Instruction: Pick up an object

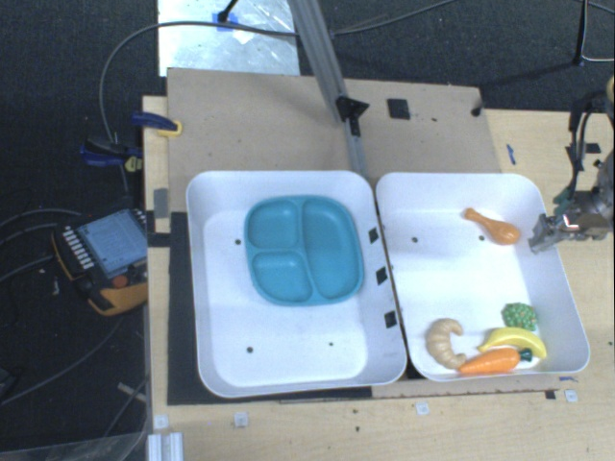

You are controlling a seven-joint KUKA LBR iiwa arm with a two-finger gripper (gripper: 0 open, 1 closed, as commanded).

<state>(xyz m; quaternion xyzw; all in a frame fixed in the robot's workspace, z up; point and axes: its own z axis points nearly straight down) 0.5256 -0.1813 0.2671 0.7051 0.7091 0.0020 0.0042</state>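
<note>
Right now your gripper (562, 225) sits at the right bin's (423, 195) outer rim, its grip state not something you can tell, just beside the drumstick (493, 226), probably staged there because it lies apart from the crowded lower corner.

A tan wooden surface (288, 113) stands on dark carpeted floor (67, 56). A grey metal pole (317, 41) slants across its far edge. Black cables (115, 56) trail over the floor beside a reflective silver sheet (207, 27) at top.
</note>
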